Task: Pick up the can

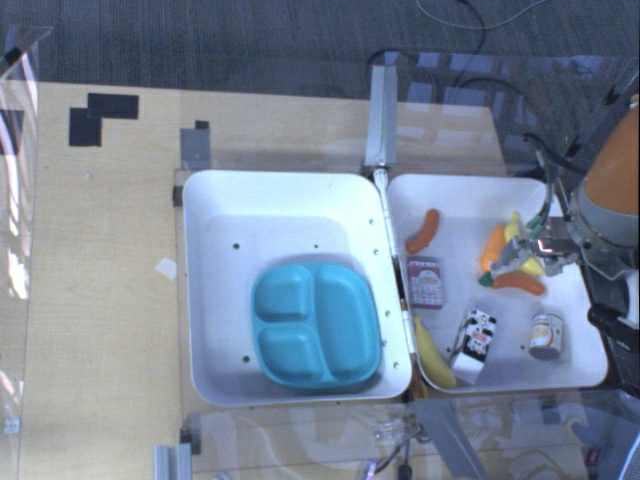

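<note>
We find the can (545, 335) upright near the right bin's (590, 373) front right corner. Likely light, rigid, slick metal; we would grip across its sides. Gripper (522, 255) hovers over the carrots (505, 258); grip state unclear.

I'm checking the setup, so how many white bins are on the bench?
2. The left bin holds a blue divided tray; the right bin holds the can and other small items. None looks hidden.
</note>
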